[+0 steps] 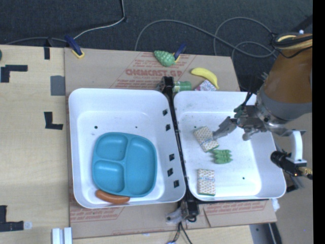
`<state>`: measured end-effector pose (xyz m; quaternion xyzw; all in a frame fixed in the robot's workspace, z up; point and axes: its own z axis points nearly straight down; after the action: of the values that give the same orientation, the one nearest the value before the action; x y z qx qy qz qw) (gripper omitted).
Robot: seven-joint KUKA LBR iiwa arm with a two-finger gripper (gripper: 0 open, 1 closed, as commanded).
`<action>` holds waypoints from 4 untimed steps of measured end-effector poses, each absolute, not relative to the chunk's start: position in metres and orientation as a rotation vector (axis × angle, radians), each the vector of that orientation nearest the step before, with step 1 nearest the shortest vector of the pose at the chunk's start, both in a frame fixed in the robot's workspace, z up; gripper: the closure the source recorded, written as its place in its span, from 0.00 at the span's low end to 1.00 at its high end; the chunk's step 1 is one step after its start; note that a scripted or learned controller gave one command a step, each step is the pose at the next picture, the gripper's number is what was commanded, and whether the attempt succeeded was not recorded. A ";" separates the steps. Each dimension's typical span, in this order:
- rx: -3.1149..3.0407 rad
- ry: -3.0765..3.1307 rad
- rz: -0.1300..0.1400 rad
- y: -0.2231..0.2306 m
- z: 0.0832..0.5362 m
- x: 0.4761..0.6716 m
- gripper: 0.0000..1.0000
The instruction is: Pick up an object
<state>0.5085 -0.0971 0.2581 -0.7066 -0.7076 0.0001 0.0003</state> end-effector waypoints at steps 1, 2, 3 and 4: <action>-2.219 -2.220 0.002 -0.123 0.168 0.525 0.00; -2.228 -2.230 -0.008 -0.124 0.089 0.541 0.00; -2.223 -2.224 -0.002 -0.117 0.086 0.564 0.00; -2.222 -2.226 -0.004 -0.108 0.086 0.612 0.00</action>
<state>0.6122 -0.1082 0.0861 -0.7065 -0.7077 -0.0012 -0.0020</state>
